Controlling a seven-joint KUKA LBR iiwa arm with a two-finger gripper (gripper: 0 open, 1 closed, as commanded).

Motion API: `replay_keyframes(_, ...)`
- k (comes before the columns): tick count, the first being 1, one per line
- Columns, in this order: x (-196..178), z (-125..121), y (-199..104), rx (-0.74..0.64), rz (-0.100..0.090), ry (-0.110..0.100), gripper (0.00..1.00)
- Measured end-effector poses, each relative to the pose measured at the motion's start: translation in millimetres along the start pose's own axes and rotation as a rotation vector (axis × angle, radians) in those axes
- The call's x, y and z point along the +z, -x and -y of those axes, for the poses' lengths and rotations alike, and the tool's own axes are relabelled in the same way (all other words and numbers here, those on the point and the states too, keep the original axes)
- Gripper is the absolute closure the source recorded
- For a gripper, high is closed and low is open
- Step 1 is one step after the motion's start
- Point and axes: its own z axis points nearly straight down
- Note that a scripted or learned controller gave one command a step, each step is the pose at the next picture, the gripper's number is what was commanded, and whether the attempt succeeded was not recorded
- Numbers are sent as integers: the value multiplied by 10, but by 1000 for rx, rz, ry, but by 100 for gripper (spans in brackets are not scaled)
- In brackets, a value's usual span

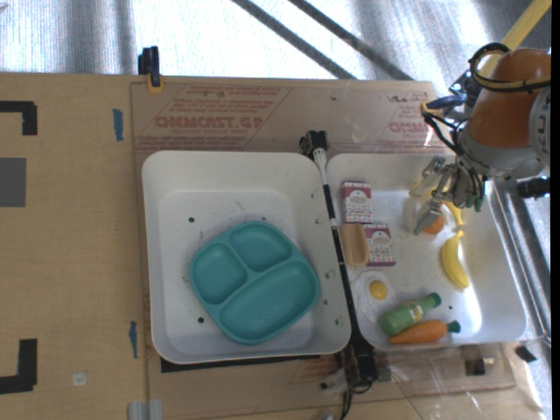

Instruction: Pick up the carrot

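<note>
**Approach step — gripper well apart from the carrot**

The carrot (422,332) lies on its side at the near edge of the right bin (503,318), touching the green bottle (406,314) just behind it; it is orange, tapered, with a small green stub at its right end. The gripper (430,220) hangs at the far side of the same bin, beside the banana (452,261); a small orange piece (429,227) shows at its tip, but whether the gripper is clenched or released cannot be told. Recommended procedure: travel toward the near edge, align the grasp across the carrot's narrow width at mid-length, and descend from the near-edge side — the bottle crowds the far flank and may be caught or pushed. The smooth, rounded body will likely roll if pinched off-centre.
</note>
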Motion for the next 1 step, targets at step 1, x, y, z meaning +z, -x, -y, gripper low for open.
replay_keyframes(1,82,222,-44,-206,15,-1,0)
